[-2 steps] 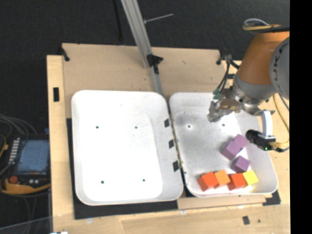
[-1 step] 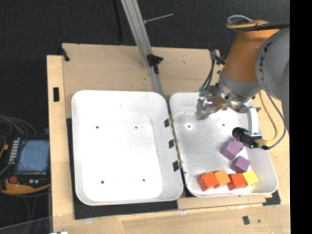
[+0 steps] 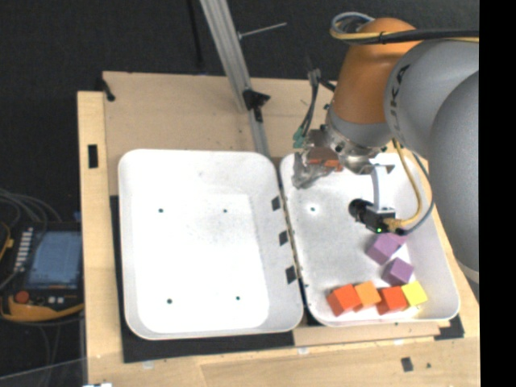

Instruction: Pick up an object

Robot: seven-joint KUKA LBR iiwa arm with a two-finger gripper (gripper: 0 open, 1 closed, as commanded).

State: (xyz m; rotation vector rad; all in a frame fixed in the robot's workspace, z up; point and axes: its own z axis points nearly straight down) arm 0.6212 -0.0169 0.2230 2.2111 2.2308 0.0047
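Going left to right: the left bin (image 3: 197, 240) takes up the middle-left of the frame with just a few dark specks on its floor. Right next to it is the right bin (image 3: 326, 232), and that's where everything for me is. My gripper (image 3: 309, 168) hangs over that bin's upper left corner, up near the top rim. Honestly can't tell from this angle how my jaws stand, the wrist hides too much, and I see nothing between them.

The blocks are all down toward the lower right of the frame from me, well apart from where I am. Two purple blocks (image 3: 385, 248) sit nearest, then a row along the bottom rim: an orange-red block (image 3: 345, 298), orange, red, and a yellow block (image 3: 415, 294) at the end. That row runs roughly left-right and they're touching, so I'd guess the upper purple one, standing free, is the easier grab.
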